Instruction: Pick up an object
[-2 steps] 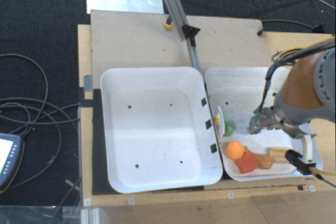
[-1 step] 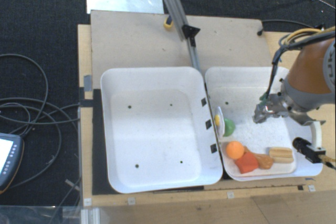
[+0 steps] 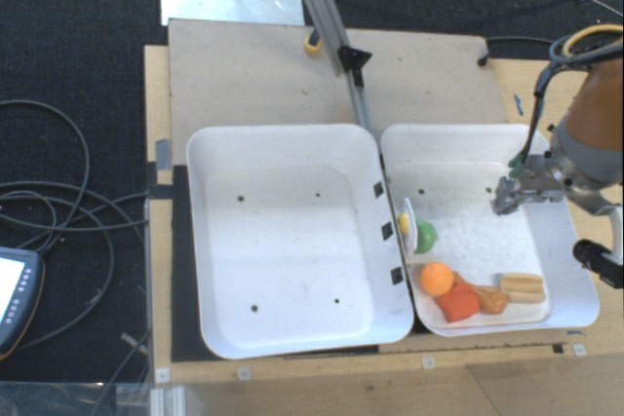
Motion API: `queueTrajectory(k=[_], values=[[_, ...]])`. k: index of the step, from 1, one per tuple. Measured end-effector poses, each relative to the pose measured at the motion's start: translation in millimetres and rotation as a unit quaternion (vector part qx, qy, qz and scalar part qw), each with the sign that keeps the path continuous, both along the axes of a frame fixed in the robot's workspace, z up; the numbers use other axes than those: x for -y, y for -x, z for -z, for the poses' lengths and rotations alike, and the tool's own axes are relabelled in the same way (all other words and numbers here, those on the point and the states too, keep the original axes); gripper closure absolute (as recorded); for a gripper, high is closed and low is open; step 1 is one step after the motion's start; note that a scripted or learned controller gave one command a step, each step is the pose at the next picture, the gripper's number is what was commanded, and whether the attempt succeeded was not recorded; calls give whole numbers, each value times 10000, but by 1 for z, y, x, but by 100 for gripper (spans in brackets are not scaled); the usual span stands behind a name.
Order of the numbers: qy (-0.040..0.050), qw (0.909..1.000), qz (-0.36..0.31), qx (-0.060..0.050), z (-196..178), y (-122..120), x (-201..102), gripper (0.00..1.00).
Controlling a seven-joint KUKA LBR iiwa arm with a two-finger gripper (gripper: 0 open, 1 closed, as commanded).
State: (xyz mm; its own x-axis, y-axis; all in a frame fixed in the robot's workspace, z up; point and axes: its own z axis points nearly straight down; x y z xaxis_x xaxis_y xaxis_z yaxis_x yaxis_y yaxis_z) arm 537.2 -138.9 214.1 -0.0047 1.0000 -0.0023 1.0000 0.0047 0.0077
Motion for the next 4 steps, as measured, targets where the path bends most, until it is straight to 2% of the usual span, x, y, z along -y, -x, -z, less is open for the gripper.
queueTrajectory(k=[1,2,3,4], values=[[2,10000,-5,7,-63,1,6,100],[-18,10000,-26,-33,-54,4,-44,100],[-21,10000,-27,-37,-40,-6,-90,100],[-23,10000,-34,-29,-45,-7,-143,100]])
